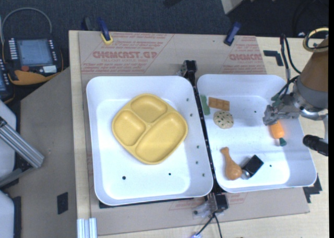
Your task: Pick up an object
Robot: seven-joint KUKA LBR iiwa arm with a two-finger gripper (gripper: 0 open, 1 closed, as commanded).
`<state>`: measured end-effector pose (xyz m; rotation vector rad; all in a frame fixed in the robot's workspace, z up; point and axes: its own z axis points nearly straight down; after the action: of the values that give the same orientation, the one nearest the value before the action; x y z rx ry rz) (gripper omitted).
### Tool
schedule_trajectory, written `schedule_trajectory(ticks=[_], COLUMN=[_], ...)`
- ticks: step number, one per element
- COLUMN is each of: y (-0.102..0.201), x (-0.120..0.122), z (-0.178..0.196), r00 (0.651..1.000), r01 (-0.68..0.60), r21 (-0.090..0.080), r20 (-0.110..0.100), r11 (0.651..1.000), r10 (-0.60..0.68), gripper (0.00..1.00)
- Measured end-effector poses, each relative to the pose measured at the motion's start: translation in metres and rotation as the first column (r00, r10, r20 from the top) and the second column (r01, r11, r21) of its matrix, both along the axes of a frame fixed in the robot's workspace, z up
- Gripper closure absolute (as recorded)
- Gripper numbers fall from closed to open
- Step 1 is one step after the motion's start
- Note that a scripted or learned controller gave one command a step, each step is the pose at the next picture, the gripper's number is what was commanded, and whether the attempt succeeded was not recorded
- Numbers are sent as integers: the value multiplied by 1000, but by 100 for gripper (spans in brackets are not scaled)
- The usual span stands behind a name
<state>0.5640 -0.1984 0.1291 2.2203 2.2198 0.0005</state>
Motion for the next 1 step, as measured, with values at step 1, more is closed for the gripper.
schedule_trajectory(ticks=[1], y=[1], x=[6], z=[64], r00=[1000], r01=[-2], r21=[-2], r20=[6], r11=[1000], r10=[2], gripper=[100])
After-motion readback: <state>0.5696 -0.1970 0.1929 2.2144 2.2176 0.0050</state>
